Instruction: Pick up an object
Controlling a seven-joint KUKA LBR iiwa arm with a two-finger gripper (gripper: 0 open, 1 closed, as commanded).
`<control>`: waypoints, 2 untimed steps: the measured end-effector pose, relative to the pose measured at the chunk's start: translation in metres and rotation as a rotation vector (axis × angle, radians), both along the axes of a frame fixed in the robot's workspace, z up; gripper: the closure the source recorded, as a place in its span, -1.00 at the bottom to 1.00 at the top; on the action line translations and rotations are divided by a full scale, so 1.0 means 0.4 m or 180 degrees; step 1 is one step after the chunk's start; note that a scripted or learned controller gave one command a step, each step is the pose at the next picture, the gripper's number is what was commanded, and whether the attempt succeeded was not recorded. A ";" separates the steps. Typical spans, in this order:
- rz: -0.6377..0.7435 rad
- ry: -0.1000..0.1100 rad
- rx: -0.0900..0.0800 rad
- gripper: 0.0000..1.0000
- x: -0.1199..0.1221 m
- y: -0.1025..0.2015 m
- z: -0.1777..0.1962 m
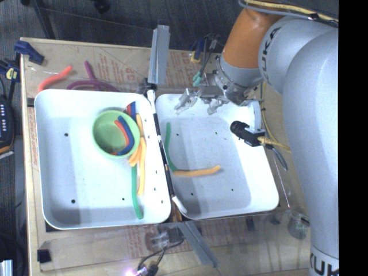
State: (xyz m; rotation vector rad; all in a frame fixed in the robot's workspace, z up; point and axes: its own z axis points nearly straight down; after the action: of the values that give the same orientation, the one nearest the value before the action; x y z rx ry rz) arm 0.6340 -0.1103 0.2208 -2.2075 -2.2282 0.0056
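The gripper (199,101) hangs over the far edge of the right bin (261,195), its two pale fingers (185,99) spread apart with nothing between them. They sit near the bin's back left corner, just in front of the grey upright post (159,53) that stands where the two bins meet.

The nearest things to pick lie well forward of the fingers, on the right bin's floor. A thin green strip (168,142) runs along that bin's left wall, starting just below the fingers and going toward the front. At its near end an orange strip (196,171) stretches rightward across the floor, slightly curved. Neither touches the gripper.

In the left bin (69,206) a green bowl (112,132) rests on the floor with blue and red curved strips lying over its right side. Beside it, orange and yellow strips (140,148) lean along the bin's right wall, and a long green strip (137,191) continues toward the front corner.

The wrist above the fingers is crowded with cables and brackets, so the finger bases are hard to make out. A black fitting (244,132) juts from the arm over the right bin. The arm's grey body (305,96) covers the bench's right side and part of the bin's far right rim.
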 end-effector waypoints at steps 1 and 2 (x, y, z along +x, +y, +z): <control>0.0083 -0.0003 -0.0007 -1.00 -0.099 -0.081 -0.116; 0.0281 -0.0035 0.0000 -1.00 -0.293 -0.187 -0.311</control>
State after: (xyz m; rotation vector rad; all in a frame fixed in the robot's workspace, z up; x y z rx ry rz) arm 0.5167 -0.1849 0.0962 -2.1125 -2.3292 -0.0062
